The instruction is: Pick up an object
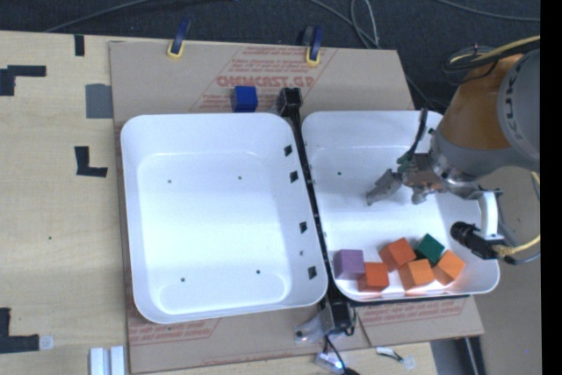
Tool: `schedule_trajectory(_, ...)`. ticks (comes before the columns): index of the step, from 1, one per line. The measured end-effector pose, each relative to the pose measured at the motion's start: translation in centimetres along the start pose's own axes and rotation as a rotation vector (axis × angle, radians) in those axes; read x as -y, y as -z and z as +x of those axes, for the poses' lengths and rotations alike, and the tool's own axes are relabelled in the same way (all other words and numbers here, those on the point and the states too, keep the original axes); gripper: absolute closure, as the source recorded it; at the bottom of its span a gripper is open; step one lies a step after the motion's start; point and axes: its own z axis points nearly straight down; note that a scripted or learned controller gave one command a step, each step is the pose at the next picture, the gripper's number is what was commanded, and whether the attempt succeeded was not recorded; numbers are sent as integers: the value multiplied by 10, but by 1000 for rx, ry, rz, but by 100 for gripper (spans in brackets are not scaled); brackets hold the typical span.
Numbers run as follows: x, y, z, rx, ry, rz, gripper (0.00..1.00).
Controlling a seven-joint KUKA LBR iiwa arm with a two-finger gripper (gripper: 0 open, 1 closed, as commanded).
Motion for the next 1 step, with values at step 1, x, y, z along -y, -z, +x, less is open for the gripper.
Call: schedule_trajectory(1,0,117,13,3,3,-18,0)
